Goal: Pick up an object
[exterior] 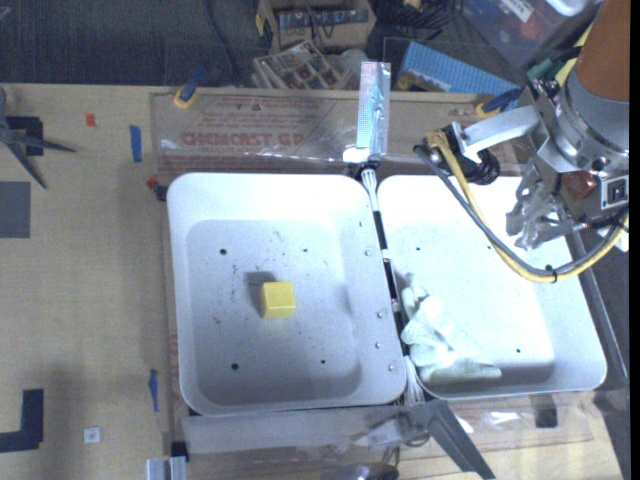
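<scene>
Yellow block [278, 299] lies near centre of left bin [200, 218]. Crumpled white cloth [432, 336] sits in right bin [500, 368], near-left corner, against the wall. Hand [537, 220] hangs above right bin's far-right part, carrying nothing; open or clenched: cannot tell.

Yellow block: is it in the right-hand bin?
No. The yellow block lies on the floor of the left bin, while the right bin holds a crumpled white cloth.

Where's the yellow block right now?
The yellow block sits near the middle of the left bin, far from the pincer over the right bin.
</scene>
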`<action>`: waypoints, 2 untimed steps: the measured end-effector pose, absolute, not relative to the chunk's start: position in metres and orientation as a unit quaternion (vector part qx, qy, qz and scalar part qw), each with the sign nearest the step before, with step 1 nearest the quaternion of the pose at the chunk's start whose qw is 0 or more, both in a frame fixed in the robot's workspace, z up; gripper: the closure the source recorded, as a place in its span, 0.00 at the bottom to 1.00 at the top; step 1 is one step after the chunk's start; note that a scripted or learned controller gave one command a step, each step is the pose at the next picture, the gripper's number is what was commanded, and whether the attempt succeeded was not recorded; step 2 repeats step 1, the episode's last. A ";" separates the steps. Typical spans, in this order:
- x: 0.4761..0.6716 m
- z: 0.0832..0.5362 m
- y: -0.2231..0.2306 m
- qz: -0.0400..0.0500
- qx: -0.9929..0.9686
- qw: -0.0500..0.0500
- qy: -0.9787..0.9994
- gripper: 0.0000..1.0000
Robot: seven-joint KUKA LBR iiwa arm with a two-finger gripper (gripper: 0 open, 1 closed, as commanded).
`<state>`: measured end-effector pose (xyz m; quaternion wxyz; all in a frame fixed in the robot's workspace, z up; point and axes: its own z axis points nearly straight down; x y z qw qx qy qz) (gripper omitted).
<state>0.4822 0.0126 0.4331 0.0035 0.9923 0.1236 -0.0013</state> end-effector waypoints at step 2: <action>0.485 0.441 0.013 -0.002 0.992 0.007 0.123 1.00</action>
